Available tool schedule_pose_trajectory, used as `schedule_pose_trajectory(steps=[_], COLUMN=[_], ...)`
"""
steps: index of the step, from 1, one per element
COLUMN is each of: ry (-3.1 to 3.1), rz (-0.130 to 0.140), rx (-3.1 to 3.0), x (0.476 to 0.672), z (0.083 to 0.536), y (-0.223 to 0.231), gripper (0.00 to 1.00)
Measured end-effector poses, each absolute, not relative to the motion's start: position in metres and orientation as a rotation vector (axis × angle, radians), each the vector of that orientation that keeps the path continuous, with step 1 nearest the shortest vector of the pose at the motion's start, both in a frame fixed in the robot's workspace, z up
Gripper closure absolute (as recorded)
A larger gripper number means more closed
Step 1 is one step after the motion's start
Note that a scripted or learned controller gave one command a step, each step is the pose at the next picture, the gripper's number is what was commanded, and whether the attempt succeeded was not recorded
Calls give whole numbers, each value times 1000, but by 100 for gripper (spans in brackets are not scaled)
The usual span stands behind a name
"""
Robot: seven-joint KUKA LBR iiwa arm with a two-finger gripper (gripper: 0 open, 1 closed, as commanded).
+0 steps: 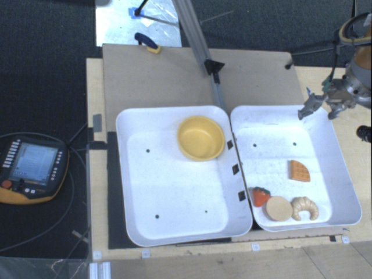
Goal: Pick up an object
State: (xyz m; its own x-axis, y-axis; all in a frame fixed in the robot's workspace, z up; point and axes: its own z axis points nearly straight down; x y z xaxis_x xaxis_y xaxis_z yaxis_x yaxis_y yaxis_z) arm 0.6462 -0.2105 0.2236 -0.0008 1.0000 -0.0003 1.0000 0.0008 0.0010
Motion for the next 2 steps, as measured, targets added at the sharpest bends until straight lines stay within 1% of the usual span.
schedule_pose_trajectory(steps=[1,2], ry=[2224,2225], rz=[-2,-3], rx=[2222,2223], x=[655,657], z=[169,106], y=[-212,-212], gripper=[0,0])
